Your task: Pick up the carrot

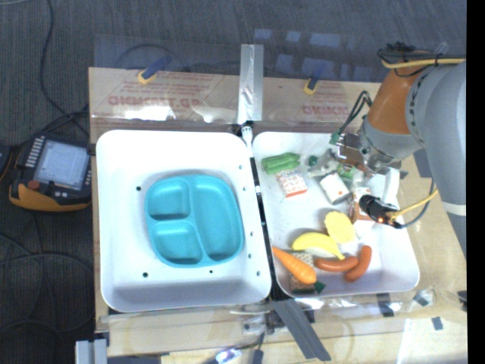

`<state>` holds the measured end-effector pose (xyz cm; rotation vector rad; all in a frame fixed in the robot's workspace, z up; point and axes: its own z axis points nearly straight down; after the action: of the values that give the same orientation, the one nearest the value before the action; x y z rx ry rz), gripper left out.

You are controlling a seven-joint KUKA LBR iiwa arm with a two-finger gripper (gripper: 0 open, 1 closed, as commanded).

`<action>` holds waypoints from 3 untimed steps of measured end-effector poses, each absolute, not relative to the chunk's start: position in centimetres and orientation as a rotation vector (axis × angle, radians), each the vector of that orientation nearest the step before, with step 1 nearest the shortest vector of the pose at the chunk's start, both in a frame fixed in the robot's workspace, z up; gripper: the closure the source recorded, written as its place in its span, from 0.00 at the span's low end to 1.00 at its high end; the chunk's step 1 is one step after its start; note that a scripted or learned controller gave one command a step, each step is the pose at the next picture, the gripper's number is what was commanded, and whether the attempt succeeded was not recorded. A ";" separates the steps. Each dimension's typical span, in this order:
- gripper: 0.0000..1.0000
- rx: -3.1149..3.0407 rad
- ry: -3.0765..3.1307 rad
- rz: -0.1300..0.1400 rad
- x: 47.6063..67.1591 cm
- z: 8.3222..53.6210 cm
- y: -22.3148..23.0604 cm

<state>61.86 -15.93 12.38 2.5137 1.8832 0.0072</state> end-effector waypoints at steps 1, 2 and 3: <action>0.00 2.399 2.030 -0.003 57.1 25.1 -13.2; 0.00 2.105 2.337 -0.002 50.4 13.4 -12.2; 0.00 1.090 2.943 0.002 48.6 22.4 -17.0</action>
<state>48.61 -16.99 22.44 1.0895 2.9434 0.0025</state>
